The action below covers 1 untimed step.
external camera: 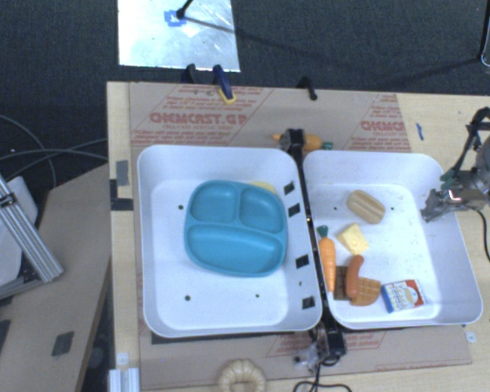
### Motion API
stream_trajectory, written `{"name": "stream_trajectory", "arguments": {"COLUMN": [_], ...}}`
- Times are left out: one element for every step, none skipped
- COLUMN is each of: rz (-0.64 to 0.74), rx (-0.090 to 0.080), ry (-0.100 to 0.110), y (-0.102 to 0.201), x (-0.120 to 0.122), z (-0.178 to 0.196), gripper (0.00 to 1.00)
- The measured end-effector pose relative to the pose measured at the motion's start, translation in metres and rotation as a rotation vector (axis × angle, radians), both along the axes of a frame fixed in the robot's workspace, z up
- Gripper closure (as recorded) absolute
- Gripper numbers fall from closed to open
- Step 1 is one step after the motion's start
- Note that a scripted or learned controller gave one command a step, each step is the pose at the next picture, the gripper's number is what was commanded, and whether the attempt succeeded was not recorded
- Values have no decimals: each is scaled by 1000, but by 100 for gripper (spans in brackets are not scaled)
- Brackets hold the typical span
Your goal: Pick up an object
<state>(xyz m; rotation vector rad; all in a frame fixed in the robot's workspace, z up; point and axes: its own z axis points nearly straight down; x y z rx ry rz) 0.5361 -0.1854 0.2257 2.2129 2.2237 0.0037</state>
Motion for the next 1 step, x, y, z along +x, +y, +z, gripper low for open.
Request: {"name": "stream_trajectory", "arguments": {"rz": [5], "rx": [2], "ry": [0], "y": [46], "x": [31], "z": [5], "gripper": [100]}}
